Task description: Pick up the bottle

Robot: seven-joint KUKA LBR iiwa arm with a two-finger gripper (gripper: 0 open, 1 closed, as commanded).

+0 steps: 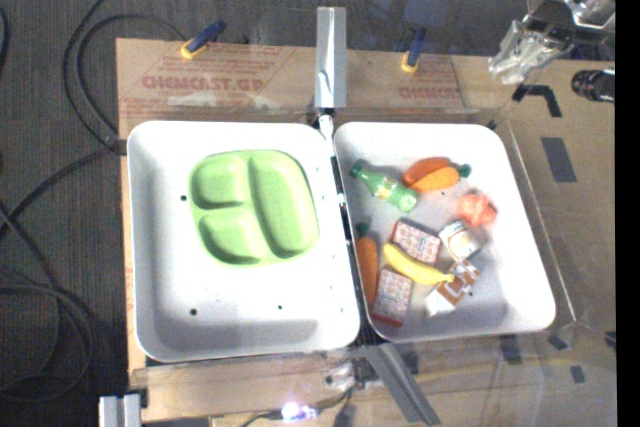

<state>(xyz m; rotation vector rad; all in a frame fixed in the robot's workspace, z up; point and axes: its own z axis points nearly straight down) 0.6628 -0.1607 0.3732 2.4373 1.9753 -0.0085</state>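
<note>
The table (pixel 150 65) bears two white bins. The left bin (pixel 160 315) carries a green tray (pixel 255 205). The right bin (pixel 520 295) is crowded: carrots, a banana (pixel 412 264), small cartons and a can (pixel 458 239). The bottle (pixel 384 185) lies on its side near that bin's back-left corner, close to the orange carrot (pixel 432 174). The hand (pixel 520 50) hangs beyond the bin's back-right corner, well apart from the bottle, holding nothing; how far open it is I cannot tell. A descent could clip the carrot or the bin wall, or roll the bottle away.
</note>
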